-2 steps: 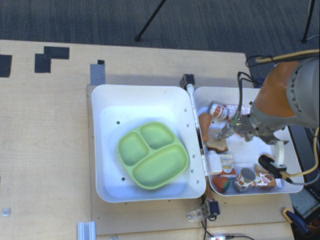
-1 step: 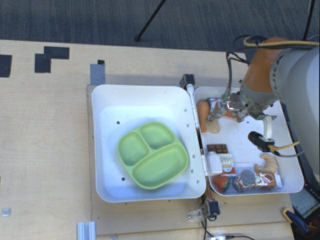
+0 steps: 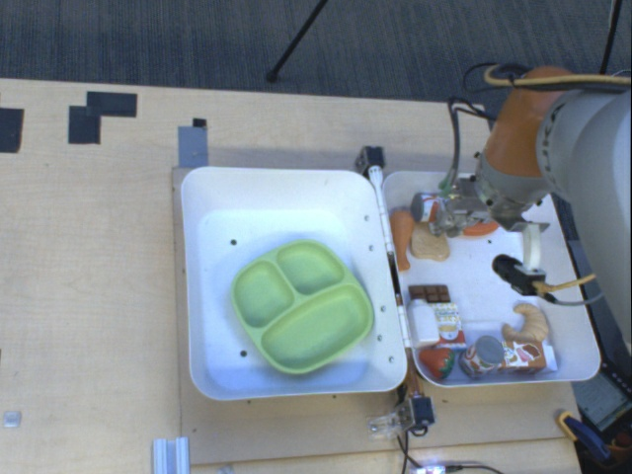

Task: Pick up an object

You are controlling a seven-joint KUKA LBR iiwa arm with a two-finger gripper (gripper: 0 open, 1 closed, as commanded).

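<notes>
Far left of the gripper (image 3: 449, 217), green divided plate (image 3: 302, 306) in the left bin (image 3: 197, 265); just left, carrot (image 3: 402, 237); directly beneath, tan cookie-like piece (image 3: 430, 246); below, chocolate bar (image 3: 430, 293) and croissant (image 3: 528, 321) in the right bin (image 3: 583, 344); grip state impossible to tell

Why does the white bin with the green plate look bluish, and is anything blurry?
In the camera view, a soft blue-tinted shadow rings the green plate on the left bin floor; the lighting is even, without harsh glare. The small items in the right bin look soft, and the hand is hard to make out.
</notes>
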